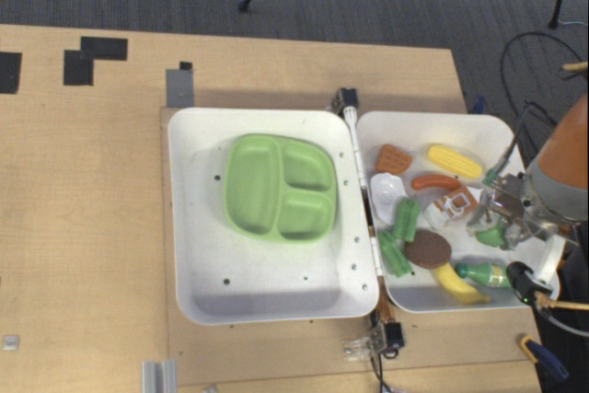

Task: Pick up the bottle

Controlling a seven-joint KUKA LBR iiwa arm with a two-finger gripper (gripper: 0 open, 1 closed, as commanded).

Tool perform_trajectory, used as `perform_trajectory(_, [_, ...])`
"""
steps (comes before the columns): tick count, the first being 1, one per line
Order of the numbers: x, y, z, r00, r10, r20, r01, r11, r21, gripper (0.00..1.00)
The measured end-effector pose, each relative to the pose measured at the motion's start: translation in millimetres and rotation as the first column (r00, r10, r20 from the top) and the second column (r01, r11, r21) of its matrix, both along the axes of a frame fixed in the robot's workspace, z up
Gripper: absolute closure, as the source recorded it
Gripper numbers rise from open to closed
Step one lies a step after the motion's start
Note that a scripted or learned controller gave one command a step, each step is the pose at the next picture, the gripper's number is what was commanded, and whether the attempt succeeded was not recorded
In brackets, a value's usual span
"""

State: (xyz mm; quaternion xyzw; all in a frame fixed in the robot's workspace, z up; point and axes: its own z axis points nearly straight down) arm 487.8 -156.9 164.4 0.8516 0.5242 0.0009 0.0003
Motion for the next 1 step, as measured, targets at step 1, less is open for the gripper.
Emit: perform_trajectory(1, [-0.5,88.5,19.6,0.935,-0.355,-0.002,0.355,0.935,0.001,1.0])
